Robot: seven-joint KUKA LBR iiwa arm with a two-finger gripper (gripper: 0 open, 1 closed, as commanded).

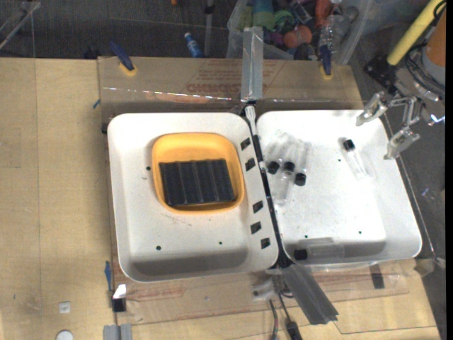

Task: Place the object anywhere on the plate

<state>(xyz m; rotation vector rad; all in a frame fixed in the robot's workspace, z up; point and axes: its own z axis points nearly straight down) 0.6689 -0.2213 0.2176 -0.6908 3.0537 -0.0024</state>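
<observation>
An orange plate sits in the left bin. A black ridged rectangular object lies flat on the plate, filling most of its middle. My gripper hangs over the far right corner of the right bin, well away from the plate. Its two metal fingers stand apart, open, with nothing between them.
Several clear vials with black caps lie near the right bin's left wall, and one more vial lies close under the gripper. A divider with black clips separates the bins. A box of coloured toys stands behind the bench.
</observation>
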